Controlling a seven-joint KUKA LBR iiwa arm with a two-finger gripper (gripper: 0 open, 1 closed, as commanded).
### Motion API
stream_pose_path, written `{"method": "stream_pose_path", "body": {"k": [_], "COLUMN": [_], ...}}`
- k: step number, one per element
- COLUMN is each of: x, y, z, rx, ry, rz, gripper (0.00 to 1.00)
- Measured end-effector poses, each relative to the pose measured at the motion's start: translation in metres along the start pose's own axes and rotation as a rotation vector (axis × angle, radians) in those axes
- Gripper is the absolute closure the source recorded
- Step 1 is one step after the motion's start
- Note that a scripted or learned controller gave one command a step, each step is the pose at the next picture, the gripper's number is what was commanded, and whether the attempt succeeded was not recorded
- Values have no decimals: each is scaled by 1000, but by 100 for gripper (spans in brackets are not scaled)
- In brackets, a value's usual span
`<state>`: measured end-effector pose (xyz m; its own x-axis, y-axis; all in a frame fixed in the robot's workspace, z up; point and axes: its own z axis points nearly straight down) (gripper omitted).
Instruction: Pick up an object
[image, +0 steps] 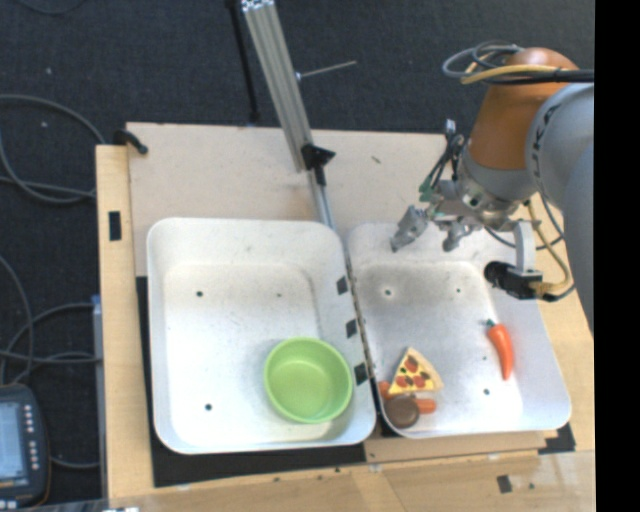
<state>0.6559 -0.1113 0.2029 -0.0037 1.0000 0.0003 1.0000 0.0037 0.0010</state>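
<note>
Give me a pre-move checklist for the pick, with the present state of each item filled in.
1. End effector free of any load: ok, nothing sits between its two spread fingers.
2. Pickable targets in view: ok, the carrot and pizza slice lie in the right bin.
3. End effector above a target: not ok, it hangs over the right bin's far edge, away from both.
4. Carrot free-standing: ok, nothing touches it.
5. Pizza slice free-standing: not ok, it abuts a brown round piece at the near wall.
6. Green bowl out of the path: ok, it sits in the left bin.
</note>
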Motion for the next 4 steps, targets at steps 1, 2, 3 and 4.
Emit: {"method": "stream_pose_path", "body": {"k": [1, 2, 3, 4], "x": [0, -4, -5, -6], "y": [0, 9, 7, 10], "z": [0, 55, 105, 90], "rx": [0, 6, 6, -3], "ry": [-1, -3, -3, -4], "rz": [0, 0, 3, 2], "gripper": [0, 0, 0, 100]}}
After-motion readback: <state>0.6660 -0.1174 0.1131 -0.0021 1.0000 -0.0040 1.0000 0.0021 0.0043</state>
